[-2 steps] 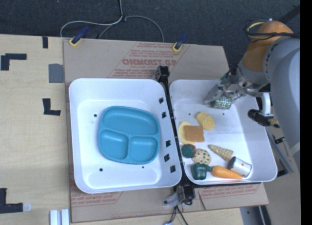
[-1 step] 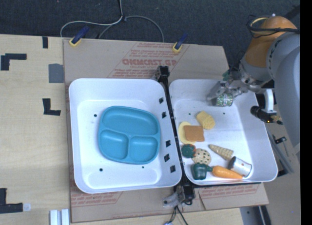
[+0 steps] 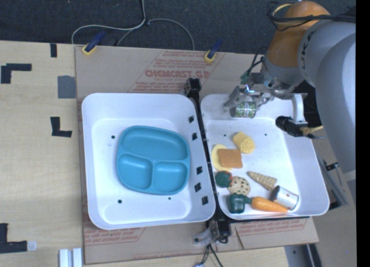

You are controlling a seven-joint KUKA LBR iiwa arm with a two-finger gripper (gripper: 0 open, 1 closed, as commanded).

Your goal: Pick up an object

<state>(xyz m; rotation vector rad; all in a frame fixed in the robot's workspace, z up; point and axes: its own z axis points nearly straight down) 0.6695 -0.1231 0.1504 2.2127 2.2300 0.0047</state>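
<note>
My gripper [image 3: 248, 103] hangs over the far end of the right bin [image 3: 300, 162], just inside its back rim. A small can with a green label [image 3: 245, 110] sits between the fingertips, and the fingers look shut on it. Lower down the same bin hold several toy foods: a yellow corn piece [image 3: 244, 143], an orange toast slice [image 3: 228, 158], a cookie [image 3: 239, 186], a waffle cone [image 3: 263, 179], a carrot [image 3: 268, 205] and a silver tin [image 3: 285, 196].
The left bin [image 3: 98, 144] holds a blue divided plate [image 3: 153, 160]. A black divider [image 3: 199, 138] runs between the two bins. The grey arm with its orange band [image 3: 295, 34] fills the upper right, above the right bin's far corner.
</note>
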